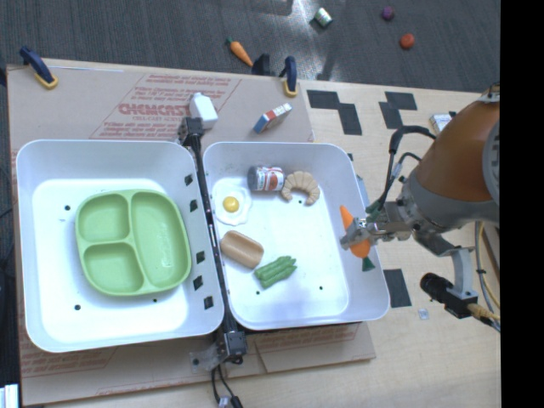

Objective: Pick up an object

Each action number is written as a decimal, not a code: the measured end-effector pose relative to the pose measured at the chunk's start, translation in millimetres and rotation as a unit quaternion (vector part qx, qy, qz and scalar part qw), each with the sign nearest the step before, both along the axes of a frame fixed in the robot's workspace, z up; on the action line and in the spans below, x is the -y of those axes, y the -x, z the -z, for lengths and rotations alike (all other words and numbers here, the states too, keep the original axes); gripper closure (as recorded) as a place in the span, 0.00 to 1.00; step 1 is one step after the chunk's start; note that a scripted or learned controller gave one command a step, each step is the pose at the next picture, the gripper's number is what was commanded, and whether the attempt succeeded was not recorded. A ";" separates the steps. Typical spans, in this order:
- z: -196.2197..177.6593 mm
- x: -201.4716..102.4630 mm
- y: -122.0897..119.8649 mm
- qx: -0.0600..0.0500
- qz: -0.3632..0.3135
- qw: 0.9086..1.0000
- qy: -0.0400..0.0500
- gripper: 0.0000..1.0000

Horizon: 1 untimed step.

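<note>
down front, the left bin point(34, 313) carries a green divided plate point(133, 241) at its centre. sliding right, the right bin point(336, 308) spreads its choices: fried egg point(231, 204) at ten o'clock, hot dog point(242, 249) and green beans point(275, 270) near six, a small can point(267, 178) and croissant point(301, 186) at twelve. further right, an orange carrot point(347, 217) leans on the wall at three o'clock, and the gripper point(360, 241) sits just beside its lower end, over the rim. whether the pincer is wide or pinched, i cannot tell. best play, i'd judge: centre over the carrot, clear of the rim, then close.
</note>
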<state>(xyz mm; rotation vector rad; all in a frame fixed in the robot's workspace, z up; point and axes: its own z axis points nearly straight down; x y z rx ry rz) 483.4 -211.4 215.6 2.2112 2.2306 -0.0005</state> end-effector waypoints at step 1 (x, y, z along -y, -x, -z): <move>-10.5 0.1 -1.3 0.001 -0.002 1.000 0.001 1.00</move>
